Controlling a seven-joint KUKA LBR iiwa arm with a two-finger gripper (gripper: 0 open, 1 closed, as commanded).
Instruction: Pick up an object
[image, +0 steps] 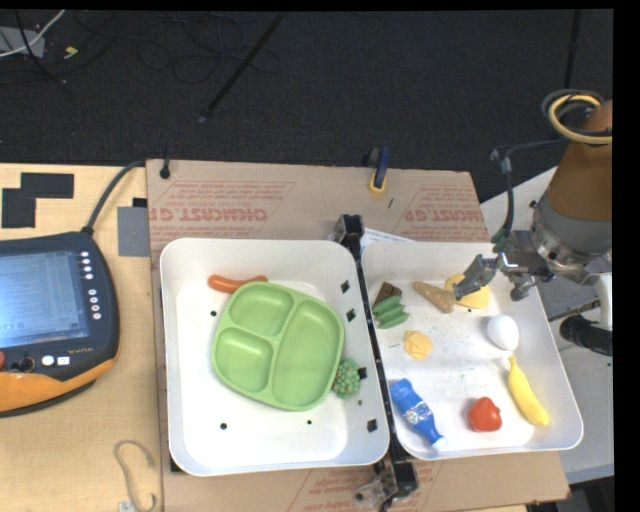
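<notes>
We've got our claw (497, 277) spread wide and holding nothing, hovering by the yellow toy (474, 295) at the right bin's (565, 420) far side, so the actual pickup isn't done yet.

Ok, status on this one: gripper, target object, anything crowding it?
Gripper over right bin's far end, nothing seen held. Below it a yellow piece, tan wedge beside. White egg close by, banana nearer the camera.
</notes>
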